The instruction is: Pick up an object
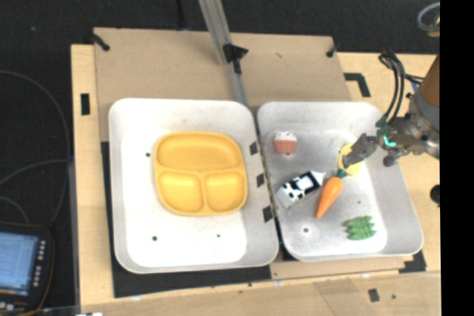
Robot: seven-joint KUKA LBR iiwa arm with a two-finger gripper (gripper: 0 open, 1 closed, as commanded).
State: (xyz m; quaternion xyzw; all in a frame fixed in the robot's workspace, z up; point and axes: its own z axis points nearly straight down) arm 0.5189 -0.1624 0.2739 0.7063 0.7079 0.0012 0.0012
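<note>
Where the grey arm reaches in from the right, its gripper (354, 154) hangs low over the right bin (385, 233), the dark fingers slanting down and to the left onto a small yellow object (348, 163) (its shape is too small to make out); whether the fingers are clamped on it or merely touching I cannot tell. Just below that yellow piece lies a toy carrot (329, 196), a smooth orange cone with its blunt end up against the yellow object and its point aimed down-left. A black-and-white patched toy, seemingly a cow (301, 186), lies just left of the carrot near the bin's left wall. A small pink cupcake-like piece (285, 143) sits above it, well apart. A knobbly green toy (359, 228) rests near the lower right corner. The left bin (133, 233) holds a glossy yellow divided plate (200, 172) with rounded corners and three compartments.
</note>
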